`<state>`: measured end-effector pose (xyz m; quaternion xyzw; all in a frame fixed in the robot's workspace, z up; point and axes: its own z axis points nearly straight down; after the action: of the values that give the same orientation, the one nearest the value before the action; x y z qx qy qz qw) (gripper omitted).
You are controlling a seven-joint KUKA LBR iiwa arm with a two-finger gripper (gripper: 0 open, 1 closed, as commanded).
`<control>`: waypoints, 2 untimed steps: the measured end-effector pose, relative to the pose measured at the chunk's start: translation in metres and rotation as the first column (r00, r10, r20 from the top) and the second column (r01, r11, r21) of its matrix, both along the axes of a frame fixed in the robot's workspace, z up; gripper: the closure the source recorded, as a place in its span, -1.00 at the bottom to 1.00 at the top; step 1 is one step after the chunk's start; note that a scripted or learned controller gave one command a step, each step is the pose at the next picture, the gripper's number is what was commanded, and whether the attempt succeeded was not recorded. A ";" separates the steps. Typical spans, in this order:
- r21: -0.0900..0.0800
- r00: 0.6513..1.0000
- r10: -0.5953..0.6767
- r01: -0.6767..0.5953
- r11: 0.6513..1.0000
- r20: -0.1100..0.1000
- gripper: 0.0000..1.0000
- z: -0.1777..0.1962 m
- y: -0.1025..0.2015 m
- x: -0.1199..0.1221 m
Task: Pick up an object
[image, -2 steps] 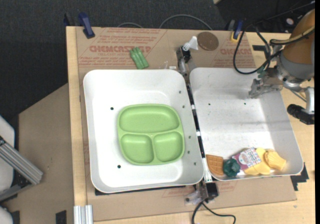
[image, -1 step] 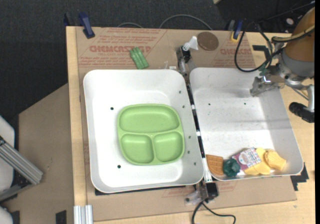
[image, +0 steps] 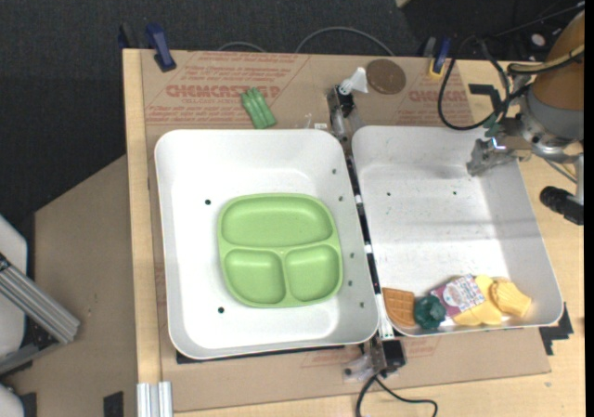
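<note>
The fingers [image: 484, 153] are hanging over the far right corner of the right bin [image: 445, 220], and whether they are parted or closed cannot be told from this slanted view; nothing is showing between them. The grey arm [image: 557, 109] is reaching in just right of them.

Well toward the camera from the fingers, along the right bin's near wall, a cluster of small objects is lying: a brown waffle-like piece [image: 397, 306], a dark green lump [image: 429, 313] touching it, a pink-and-white packet [image: 462, 293], and yellow pieces [image: 501, 302] beside that. Bare white bin floor is lying between the fingers and this cluster.

Far to the left of the fingers, the left bin [image: 186, 220] is holding a green divided tray [image: 278, 248] with three compartments.

Beyond and to the left of the fingers, on the cardboard covering the worktop [image: 139, 220], a green clip-like item [image: 259, 109] is lying, and a brown disc [image: 385, 77] is sitting near a black cable [image: 455, 90]. Red print on the cardboard is reading roughly "CHEMCAST", the rest being unclear. Writing on the pink packet is too small to read.
</note>
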<state>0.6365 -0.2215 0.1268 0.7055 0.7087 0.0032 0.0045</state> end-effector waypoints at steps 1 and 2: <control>0.004 1.000 -0.006 0.007 1.000 -0.018 1.00 -0.030 -0.002 -0.059; 0.003 1.000 -0.004 0.005 1.000 -0.011 -1.00 -0.028 -0.002 -0.056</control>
<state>0.5809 -0.2233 0.0985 0.7071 0.7071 0.0003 -0.0006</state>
